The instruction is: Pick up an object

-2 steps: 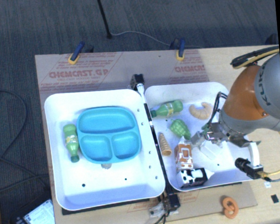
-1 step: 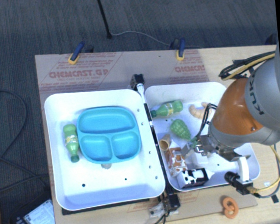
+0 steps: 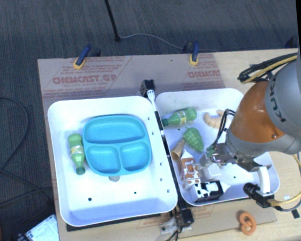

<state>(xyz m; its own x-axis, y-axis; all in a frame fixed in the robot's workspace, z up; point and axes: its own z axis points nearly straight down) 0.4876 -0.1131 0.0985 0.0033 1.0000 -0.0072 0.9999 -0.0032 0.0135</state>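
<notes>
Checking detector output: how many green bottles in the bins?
2. One green bottle lies left of the blue tray; another in the right bin's far-left corner. The arm may hide others.

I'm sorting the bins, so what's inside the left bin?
The left bin holds a blue divided tray and a green bottle lying beside it. Whatever sits under the tray is covered.

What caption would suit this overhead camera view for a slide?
Grey KUKA arm reaches into the right white bin of toy food; a blue plastic divided tray sits in the left white bin.
</notes>
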